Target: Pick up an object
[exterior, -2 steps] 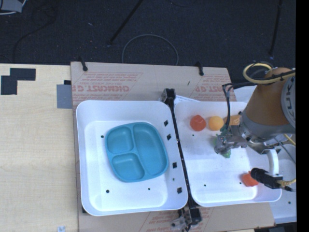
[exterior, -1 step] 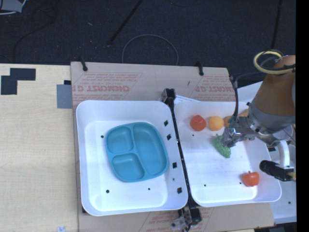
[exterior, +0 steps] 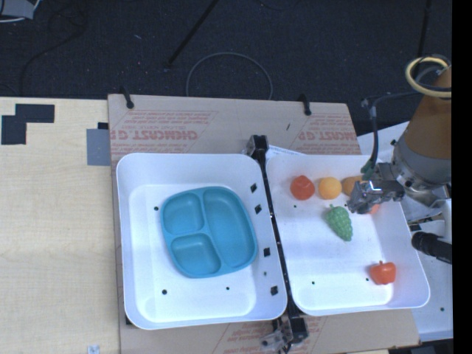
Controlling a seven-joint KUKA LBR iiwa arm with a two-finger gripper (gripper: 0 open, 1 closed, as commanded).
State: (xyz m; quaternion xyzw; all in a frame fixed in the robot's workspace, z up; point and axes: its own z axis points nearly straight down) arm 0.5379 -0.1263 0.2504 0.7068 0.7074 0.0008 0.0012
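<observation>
So the arm (exterior: 431,135) came in from the right edge of the frame, grey body with that orange section up top, and its gripper (exterior: 366,196) sat low over the upper right part of the right-hand bin (exterior: 413,301). Honestly couldn't tell what the gripper was doing, it was just a dark metallic blob at that angle, so no call from me on whether it had anything.

Stuff in the right bin: a red tomato-looking thing (exterior: 302,187) near the upper left of that bin, an orange ball (exterior: 329,188) just beside it on the right, and then another orange-ish piece (exterior: 351,184) tucked right up against the gripper, partly hidden by it. A green bumpy thing (exterior: 340,222), looked like a bunch of grapes, lay just below and left of the gripper, close to it, but I couldn't say if they touched. A second red item (exterior: 383,273) with a little stem sat well apart from the rest, down in the lower right of the bin.

The left bin (exterior: 140,190) had a blue divided plate (exterior: 208,231) with three compartments sitting about in the middle of it.

Both bins sat side by side on a cardboard sheet (exterior: 221,127) with red printing, on the light wood counter (exterior: 51,234)
</observation>
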